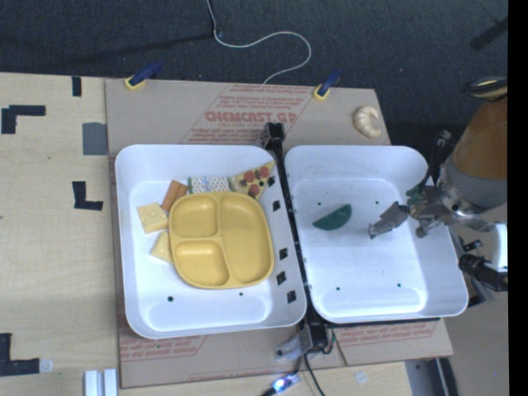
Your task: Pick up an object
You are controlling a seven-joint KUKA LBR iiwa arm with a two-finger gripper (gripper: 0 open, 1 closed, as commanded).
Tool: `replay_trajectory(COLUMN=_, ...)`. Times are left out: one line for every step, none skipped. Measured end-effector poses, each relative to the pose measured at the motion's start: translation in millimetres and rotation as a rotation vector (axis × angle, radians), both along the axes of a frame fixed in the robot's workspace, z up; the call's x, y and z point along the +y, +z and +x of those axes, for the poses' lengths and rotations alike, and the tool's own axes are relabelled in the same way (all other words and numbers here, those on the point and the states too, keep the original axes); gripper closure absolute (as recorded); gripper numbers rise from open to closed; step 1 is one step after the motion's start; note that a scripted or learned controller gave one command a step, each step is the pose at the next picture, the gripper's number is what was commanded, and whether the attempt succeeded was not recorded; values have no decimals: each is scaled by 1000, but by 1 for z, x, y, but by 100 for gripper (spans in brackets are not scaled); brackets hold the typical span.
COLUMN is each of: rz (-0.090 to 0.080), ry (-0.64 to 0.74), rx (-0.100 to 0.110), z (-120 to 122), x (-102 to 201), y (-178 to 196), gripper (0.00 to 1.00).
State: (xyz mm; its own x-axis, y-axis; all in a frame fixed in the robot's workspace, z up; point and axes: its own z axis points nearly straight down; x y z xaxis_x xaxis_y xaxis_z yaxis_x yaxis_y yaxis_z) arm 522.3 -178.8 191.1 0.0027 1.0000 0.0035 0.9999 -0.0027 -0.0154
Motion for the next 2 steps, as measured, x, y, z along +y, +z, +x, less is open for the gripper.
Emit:
replay_trajectory(rz=-3, ry=4, rx=-13, z=3, x=0, y=7, gripper=0)
replay_trajectory(rz=-3, ry=4, rx=-9, z=-5, x=2, y=-39, gripper=0)
